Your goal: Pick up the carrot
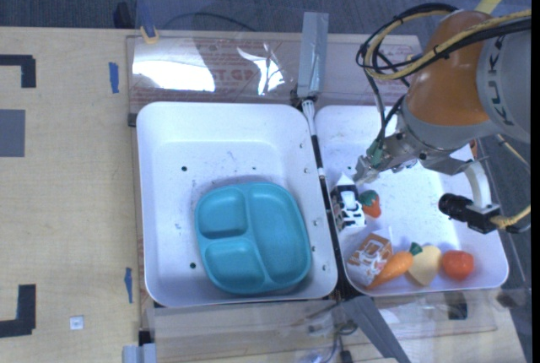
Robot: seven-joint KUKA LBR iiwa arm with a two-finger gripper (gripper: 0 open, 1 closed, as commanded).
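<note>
My claw (348,203): low in the right bin (494,268), fingers' state I cannot tell.
Carrot (393,266): lying near the bin's front wall, apart from my claw.

The arm (472,91) has a grey metal body with a broad, glossy orange band (451,70) bulging above the wrist. Part of the maker's name shows in dark capitals on the grey shell at the right. Black and yellow cables loop over the orange section and run down toward the wrist. A small black cylindrical fitting (462,212) sticks out below.
</note>
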